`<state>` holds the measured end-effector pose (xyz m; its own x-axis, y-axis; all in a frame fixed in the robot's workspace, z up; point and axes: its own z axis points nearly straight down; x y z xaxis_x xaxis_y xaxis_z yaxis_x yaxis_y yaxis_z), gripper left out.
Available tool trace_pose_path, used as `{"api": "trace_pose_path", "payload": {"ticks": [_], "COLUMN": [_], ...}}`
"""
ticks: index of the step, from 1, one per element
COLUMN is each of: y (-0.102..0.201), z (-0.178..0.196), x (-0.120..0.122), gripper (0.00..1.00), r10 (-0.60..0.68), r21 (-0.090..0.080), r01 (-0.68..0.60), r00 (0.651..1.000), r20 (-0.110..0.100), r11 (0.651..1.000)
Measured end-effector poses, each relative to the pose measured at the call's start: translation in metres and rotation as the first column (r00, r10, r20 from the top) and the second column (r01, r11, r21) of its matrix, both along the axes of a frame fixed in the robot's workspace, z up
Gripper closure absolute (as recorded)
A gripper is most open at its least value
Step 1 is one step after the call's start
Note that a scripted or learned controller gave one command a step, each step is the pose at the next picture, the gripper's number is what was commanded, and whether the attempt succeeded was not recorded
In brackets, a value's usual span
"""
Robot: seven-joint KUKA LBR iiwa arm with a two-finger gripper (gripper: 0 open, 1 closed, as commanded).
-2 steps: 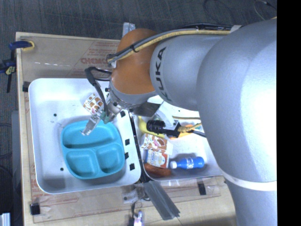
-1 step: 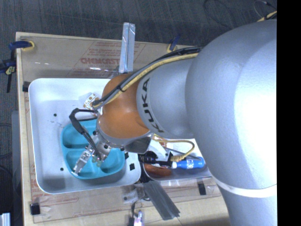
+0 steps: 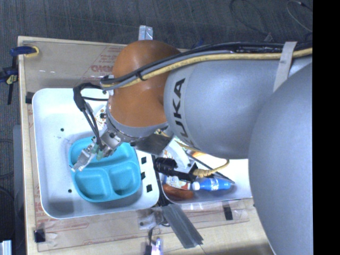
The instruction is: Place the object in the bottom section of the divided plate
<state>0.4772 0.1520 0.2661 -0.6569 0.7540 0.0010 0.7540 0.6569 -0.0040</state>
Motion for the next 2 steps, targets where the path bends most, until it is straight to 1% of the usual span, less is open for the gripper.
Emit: {"api": "trace_pose_path", "payload": {"ticks": [1, 2], "y": [0.031, 0.050], "z": [-0.141, -0.149], "x": [-0.002, 0.000], "gripper": [0.00, 0.00], "r10": [-0.064, -0.308], "r21": [-0.003, -0.003], "r01": [0.064, 0.308], "r00": [0.998, 0.952], "r20": [-0.005, 0.002], "r11": [0.998, 0.952]}}
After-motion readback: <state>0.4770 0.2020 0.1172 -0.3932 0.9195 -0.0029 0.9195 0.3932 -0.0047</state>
